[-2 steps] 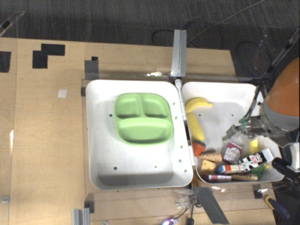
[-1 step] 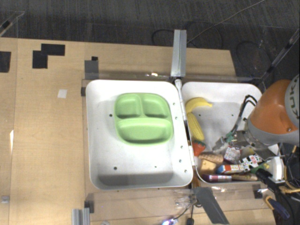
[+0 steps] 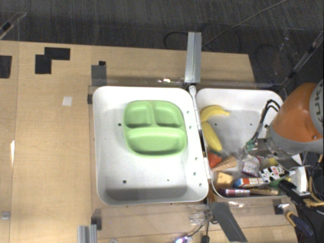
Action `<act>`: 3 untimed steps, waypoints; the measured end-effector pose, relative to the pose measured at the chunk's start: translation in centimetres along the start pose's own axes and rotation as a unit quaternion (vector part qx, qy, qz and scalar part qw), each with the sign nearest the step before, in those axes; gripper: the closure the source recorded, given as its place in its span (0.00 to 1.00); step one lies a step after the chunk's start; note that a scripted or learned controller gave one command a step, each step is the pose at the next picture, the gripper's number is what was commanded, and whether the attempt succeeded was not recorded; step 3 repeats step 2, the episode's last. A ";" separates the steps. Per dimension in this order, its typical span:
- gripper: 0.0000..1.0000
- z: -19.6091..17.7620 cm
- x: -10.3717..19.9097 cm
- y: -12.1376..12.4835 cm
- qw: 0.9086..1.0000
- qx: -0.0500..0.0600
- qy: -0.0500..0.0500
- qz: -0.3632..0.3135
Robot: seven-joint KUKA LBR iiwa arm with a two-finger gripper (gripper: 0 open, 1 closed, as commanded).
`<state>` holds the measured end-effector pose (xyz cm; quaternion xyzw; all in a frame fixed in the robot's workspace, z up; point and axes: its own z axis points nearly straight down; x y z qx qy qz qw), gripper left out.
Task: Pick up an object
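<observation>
At the far left of the frame lies bare wooden bench with a few black squares taped near its upper left corner. Next comes the left bin, a shallow white tub holding one thing: a green divided plate lying flat in its upper half, with plenty of open floor around it. It looks like stiff, light plastic, smooth and low-rimmed, so a two-finger grasp would probably have to catch a rim or a divider wall and could slip.

Across the metal divider, the right bin is crowded along its lower edge. A banana lies against its upper left wall, and just below it, touching, an ear of corn runs down the left wall. Both appear to be toy food: light, rigid, rounded, best pinched across the narrow width. Below them sit a red piece, a tan wedge, a yellow block and a marker, packed close together, so a closing finger may well nudge a neighbour.

The gripper hangs low over this heap at the lower right, below the arm's orange band. Its tips are lost among small packets and cards; whether it is spread or closed, or has hold of anything, I cannot tell. Room is tight here against the bin's lower wall.
</observation>
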<state>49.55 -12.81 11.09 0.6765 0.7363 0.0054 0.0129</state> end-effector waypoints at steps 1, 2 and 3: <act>1.00 2.2 -0.2 6.3 0.990 0.004 0.003 -0.144; 0.00 2.2 -0.3 6.4 0.990 0.002 0.002 -0.144; 0.00 2.2 -0.3 6.4 0.990 0.002 0.002 -0.144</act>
